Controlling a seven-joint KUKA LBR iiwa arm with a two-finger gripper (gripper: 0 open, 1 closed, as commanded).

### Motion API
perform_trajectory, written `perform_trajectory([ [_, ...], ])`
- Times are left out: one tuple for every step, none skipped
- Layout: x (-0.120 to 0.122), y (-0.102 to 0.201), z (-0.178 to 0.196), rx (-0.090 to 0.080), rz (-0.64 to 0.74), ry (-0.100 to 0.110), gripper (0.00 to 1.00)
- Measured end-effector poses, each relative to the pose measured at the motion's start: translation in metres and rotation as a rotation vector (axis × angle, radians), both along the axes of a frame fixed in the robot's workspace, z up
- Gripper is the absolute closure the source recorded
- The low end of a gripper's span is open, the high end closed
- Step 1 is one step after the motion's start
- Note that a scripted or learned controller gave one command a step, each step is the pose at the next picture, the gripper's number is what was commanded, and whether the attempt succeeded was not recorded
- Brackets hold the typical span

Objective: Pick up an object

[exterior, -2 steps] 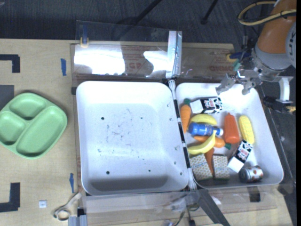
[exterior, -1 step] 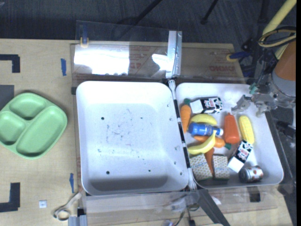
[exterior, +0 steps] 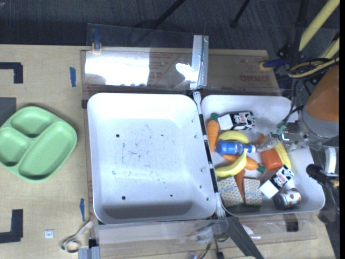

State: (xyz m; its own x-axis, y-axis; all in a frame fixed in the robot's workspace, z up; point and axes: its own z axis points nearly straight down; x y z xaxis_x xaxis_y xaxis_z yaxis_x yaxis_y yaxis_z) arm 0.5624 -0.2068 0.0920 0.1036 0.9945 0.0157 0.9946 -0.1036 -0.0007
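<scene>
Arm enters at right edge of frame. End effector sits low over the right bin, by its right side; open or closed, cannot tell, and nothing is visibly gripped. Objects are piled in the right bin: carrot, banana, blue bottle, orange block, black-and-white carton, can. Left bin is centre frame. Green divided plate is on the counter, far left.
</scene>
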Motion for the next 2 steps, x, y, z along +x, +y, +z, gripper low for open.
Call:
perform_trajectory([
  [0.001,0.001,0.010,0.000,0.001,-0.002,1.00],
  [0.037,0.034,0.110,-0.016,0.179,-0.002,1.00],
])
